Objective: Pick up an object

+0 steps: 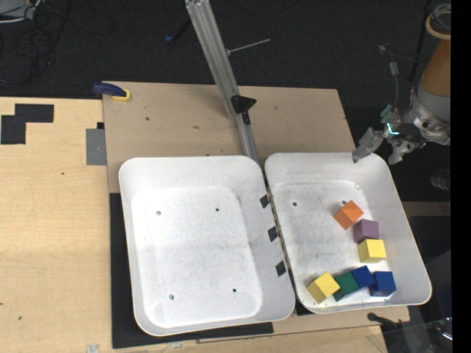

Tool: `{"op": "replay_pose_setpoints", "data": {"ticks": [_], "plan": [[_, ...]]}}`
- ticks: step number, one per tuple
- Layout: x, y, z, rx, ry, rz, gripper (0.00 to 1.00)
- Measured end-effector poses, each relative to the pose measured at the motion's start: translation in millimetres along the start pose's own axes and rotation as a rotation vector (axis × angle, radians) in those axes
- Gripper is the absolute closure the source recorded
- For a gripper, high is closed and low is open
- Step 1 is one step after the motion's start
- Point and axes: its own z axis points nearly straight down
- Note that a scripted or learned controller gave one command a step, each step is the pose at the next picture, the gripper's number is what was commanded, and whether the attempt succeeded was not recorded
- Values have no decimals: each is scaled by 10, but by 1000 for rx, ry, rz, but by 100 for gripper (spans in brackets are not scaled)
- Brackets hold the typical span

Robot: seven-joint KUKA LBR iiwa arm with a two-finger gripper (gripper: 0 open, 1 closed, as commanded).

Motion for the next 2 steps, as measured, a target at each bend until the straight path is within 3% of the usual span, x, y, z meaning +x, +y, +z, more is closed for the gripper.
{"op": "replay_pose_setpoints", "data": {"ticks": [1,2], "plan": [[6,10,-29,-4,-1,-3,0],[79,-45,590,1,0,-3,0]]}}
